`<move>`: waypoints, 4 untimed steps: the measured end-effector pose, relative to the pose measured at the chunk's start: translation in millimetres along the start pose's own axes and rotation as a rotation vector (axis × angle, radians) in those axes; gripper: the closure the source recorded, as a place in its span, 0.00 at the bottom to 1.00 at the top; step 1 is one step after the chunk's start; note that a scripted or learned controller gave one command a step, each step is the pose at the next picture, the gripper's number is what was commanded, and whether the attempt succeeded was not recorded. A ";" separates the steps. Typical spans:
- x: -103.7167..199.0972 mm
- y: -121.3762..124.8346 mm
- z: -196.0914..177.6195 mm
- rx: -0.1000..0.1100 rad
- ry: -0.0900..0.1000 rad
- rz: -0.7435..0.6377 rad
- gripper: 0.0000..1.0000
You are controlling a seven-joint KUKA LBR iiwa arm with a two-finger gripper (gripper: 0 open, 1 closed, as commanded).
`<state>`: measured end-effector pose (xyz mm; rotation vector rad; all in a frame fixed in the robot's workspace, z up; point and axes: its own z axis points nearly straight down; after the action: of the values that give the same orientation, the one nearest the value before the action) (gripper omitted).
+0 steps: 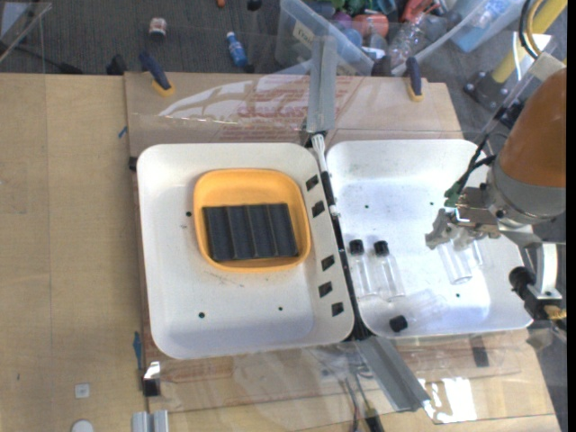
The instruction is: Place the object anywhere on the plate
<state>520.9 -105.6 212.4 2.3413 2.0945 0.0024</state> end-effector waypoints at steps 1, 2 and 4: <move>-6.9 71.2 10.9 0.000 -0.002 -0.071 1.00; -7.8 122.6 14.1 -0.002 -0.002 -0.101 1.00; 29.6 144.5 -18.8 -0.005 -0.003 -0.406 1.00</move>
<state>667.8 -92.2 231.4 1.8665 2.5187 0.0038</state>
